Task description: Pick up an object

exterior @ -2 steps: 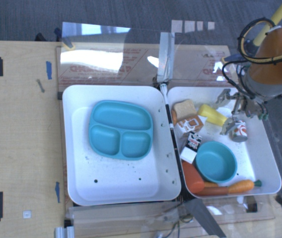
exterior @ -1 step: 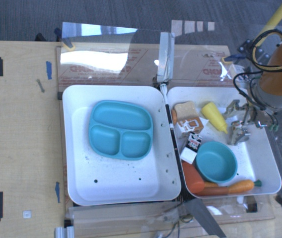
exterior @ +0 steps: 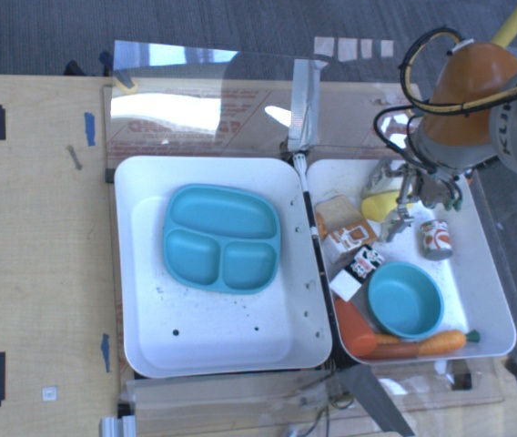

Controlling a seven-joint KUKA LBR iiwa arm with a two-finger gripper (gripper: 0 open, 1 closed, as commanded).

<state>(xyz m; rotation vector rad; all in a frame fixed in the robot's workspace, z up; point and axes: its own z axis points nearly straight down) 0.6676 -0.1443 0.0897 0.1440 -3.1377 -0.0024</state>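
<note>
The two-finger gripper point(exterior: 402, 209) is poised over the yellow rounded plastic object point(exterior: 379, 205); its grasp cannot be told. Centring should precede closing, avoiding the blue round bowl point(exterior: 405, 299).

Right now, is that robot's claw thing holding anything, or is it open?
Gripper: it hangs over the right bin, beside a yellow object; whether it is open, shut or holding anything cannot be told from this view.
</note>
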